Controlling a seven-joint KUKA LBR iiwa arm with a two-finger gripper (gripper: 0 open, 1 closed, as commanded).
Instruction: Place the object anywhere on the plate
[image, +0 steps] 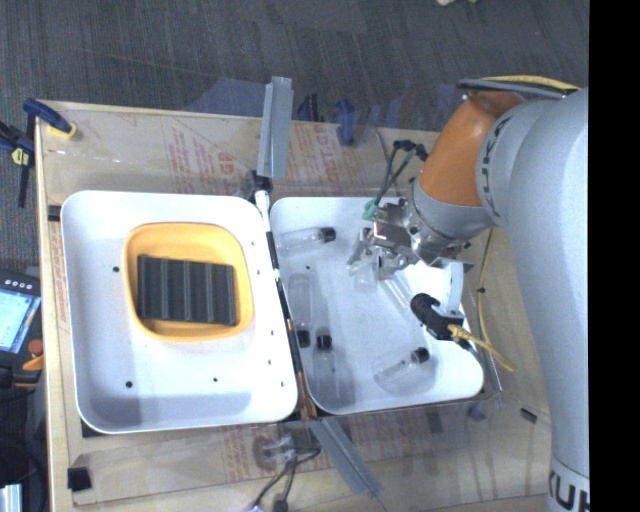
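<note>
— Where is the arm?
— It reaches in from the right, over the right bin (455, 385); the gripper (378, 255) hangs above that bin's upper middle, orange band just behind it. Whether anything sits between its fingers I cannot tell — they blur into the clear things below

— And the things to be moved?
— Small clear vials with black caps, all in the right bin: one (308, 237) near the top left corner, one (403, 367) toward the bottom right, a couple (312, 341) by the left wall

— The plate?
— The yellow plate (187, 239) lies in the left bin (95, 380), with a dark ribbed insert (187, 290) in its middle — no vial touches it
</note>
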